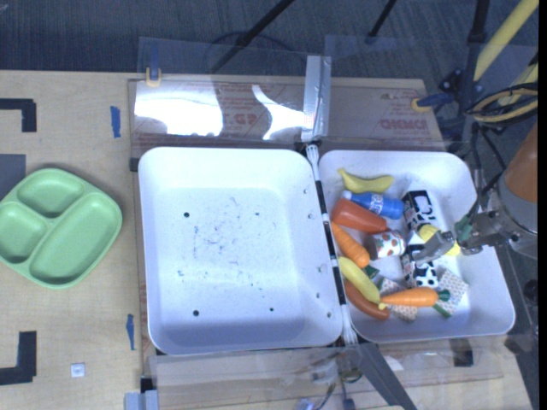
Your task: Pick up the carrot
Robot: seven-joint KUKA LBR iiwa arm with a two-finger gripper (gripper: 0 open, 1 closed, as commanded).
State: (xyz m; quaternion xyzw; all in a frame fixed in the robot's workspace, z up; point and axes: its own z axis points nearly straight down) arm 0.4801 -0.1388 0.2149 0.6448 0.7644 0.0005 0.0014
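Observation:
The carrot [408, 297], orange with a green leafy end pointing right, lies flat near the front of the right bin [491, 310], among other toy foods. My gripper [433, 246] hangs over the middle right of that bin, reaching in from the right on the grey arm with the orange band [521, 173]. It is above and slightly right of the carrot, apart from it, close to a black-and-white spotted toy [423, 273]. Whether anything sits in it is hidden by the clutter.
The right bin also holds a yellow banana [366, 180], a blue bottle [380, 203], a red-orange pepper [361, 217], another orange piece [349, 243] and a yellow one [359, 278]. The left bin [154, 169] adjoins it. A green divided plate [55, 226] lies far left.

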